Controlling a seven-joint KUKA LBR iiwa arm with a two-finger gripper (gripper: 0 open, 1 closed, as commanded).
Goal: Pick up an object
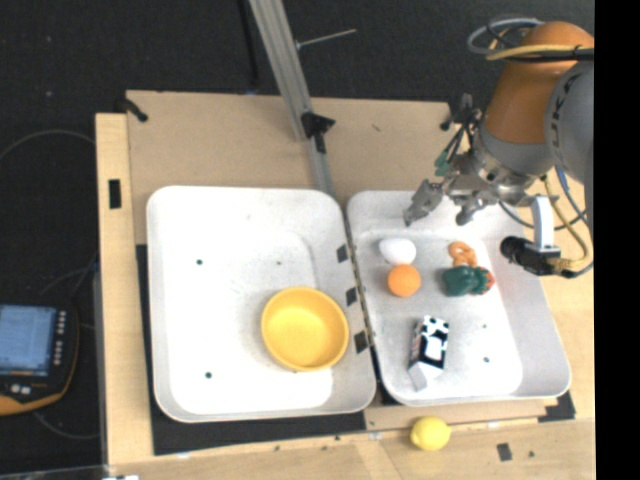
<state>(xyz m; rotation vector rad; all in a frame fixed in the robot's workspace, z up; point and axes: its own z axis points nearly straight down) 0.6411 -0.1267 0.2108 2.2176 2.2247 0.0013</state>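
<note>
I see my pincer (446, 204) hovering over the far edge of the right bin (530, 353), fingers spread apart and gripping nothing. Below it in that bin lie a white egg (397, 250), an orange ball (404, 281) and a green toy (466, 281), all untouched

Yellow bowl (304, 328); orange ball (404, 281); white egg (397, 250); green toy (466, 281); black-and-white patterned box (429, 348)
</note>
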